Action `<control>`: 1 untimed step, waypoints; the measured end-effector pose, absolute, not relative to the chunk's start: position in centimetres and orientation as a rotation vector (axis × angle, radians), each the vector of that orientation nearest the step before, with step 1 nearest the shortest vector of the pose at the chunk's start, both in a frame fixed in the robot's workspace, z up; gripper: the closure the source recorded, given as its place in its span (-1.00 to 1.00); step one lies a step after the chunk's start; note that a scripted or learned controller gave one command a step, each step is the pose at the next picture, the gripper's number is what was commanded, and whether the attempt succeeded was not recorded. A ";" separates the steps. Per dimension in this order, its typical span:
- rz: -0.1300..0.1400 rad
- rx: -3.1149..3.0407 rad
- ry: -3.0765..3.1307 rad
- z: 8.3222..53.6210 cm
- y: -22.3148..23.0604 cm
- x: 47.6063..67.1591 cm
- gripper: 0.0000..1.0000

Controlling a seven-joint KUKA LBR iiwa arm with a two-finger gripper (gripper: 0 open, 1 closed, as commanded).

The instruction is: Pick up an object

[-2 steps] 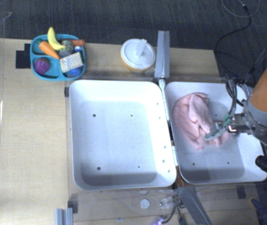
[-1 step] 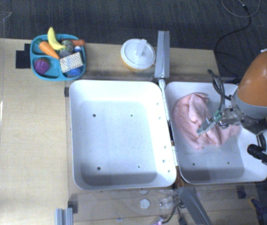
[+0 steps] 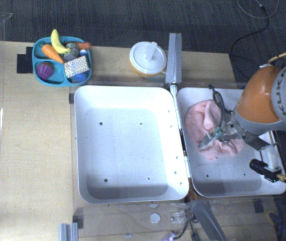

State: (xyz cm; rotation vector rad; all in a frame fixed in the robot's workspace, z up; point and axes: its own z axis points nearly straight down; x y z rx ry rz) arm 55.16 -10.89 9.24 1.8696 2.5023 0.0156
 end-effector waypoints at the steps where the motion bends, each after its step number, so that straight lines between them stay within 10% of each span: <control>1: 0.024 1.860 2.492 10.6 -10.9 55.6 1.00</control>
